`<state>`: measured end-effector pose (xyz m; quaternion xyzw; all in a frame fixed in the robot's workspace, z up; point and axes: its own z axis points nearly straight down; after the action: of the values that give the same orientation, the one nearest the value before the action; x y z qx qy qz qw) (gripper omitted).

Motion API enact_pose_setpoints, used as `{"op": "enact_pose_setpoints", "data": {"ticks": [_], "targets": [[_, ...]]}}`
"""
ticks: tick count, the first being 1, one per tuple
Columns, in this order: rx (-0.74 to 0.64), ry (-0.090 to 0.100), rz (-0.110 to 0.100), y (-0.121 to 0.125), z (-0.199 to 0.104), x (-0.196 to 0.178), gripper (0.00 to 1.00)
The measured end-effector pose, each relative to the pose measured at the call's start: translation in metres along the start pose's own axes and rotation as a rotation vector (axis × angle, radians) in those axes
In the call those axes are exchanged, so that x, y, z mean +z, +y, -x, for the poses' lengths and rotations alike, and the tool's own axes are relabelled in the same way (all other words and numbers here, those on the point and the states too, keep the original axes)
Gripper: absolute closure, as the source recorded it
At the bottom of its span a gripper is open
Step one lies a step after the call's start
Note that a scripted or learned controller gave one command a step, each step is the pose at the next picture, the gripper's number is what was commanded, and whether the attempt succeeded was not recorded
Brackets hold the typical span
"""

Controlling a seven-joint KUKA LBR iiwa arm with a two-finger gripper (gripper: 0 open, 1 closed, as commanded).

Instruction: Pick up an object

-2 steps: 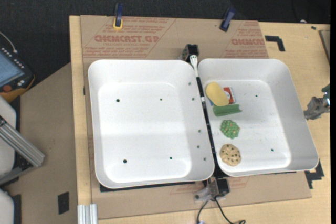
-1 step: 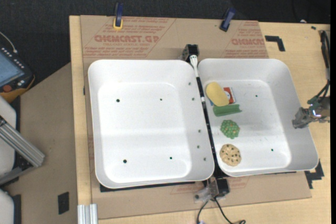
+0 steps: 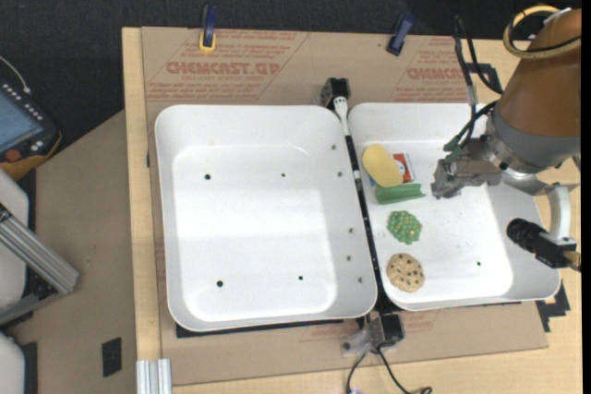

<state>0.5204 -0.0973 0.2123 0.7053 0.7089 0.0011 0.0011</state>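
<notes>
Gripper (image 3: 450,177) over right bin (image 3: 480,277), finger spacing unclear, dark and blurred. Green block (image 3: 398,193), yellow object (image 3: 380,162) just left of it; green ball (image 3: 404,226), cookie (image 3: 404,271) below. Red item (image 3: 403,167) partly hidden under yellow object.

right bin (image 3: 480,277): cookie (image 3: 405,271) | green ball (image 3: 404,226) | fingers (image 3: 447,183) above

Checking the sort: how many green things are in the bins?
2, both in the right bin: a green block below the yellow piece, and a green ball nearer the camera. The arm may hide others.
</notes>
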Motion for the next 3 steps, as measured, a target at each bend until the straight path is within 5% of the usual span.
{"op": "enact_pose_setpoints", "data": {"ticks": [1,2,3], "targets": [[0.006,0.002,-0.007,-0.043,-0.012,-0.012,1.0],[0.0,-0.001,0.003,0.019,-0.071,-0.045,1.0],[0.001,0.0,0.003,0.027,-0.116,-0.104,1.0]]}}
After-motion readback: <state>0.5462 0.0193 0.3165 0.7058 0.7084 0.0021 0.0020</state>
